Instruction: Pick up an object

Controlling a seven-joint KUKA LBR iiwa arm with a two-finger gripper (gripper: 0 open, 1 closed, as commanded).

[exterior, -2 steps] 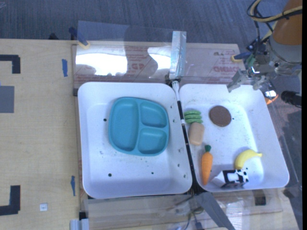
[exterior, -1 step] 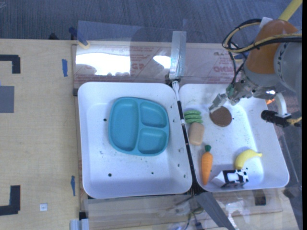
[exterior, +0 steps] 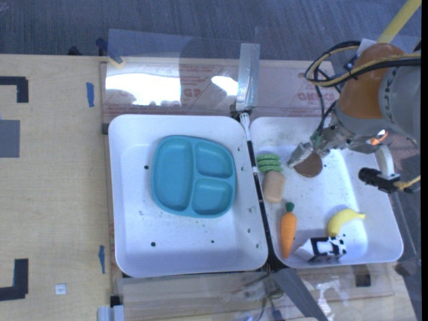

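1. We take the left white bin point(exterior: 127, 199) as our landmark; inside it, near its middle, lies a teal plastic plate with three compartments point(exterior: 194, 176).
2. Just right of that bin, across the shared divider, sits the right white bin point(exterior: 381, 209), and its contents follow in order away from the landmark.
3. Closest to the divider we see a green ribbed toy piece point(exterior: 268, 162) with a beige rounded toy piece point(exterior: 273, 186) touching it on the near side.
4. Below those lies an orange toy carrot with a green top point(exterior: 288, 229), long axis running nearly straight up and down the view, green end toward the far side, tip toward the near rim.
5. Further right, a small black-and-white toy cow point(exterior: 329, 247) stands beside a yellow toy banana point(exterior: 346, 219), which curves with its stem pointing right.
6. The gripper point(exterior: 309, 156) hangs over the far part of the right bin, with a brown rounded object point(exterior: 309, 168) just under it; we cannot tell whether the jaws are apart or together.
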